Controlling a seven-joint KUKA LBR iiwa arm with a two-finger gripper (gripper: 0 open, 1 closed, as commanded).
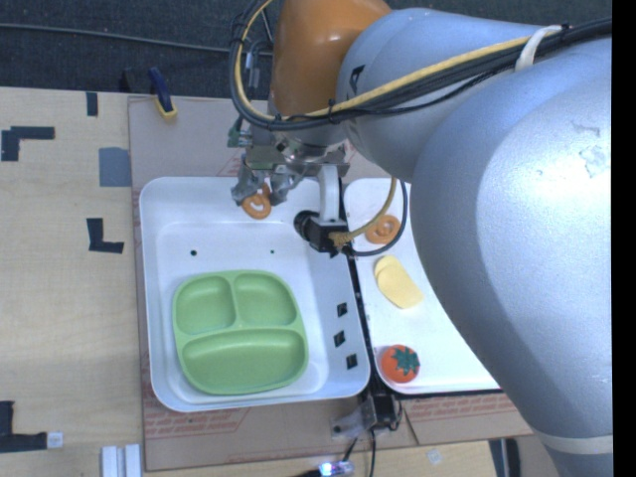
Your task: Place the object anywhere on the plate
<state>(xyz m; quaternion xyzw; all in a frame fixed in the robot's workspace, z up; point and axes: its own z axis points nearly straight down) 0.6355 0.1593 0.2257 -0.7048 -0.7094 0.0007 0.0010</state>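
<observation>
The jaws [260, 195] hang over the far edge of the left bin [159, 207], closed on a small orange ring [257, 205] that sits between the fingertips, above the bin floor. The green plate [238, 332] lies nearer in the same bin, well apart from the ring. In the right bin [452, 371] lie another orange ring [383, 230], a yellow block [397, 283] and a tomato [399, 363].

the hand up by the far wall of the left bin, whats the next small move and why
Probably carry the hand toward the near side, over the green plate, before letting go. A small orange ring sits at its fingertips, apparently held, above the left bin's far end, while the plate lies nearer the camera, so a release here would miss.
</observation>
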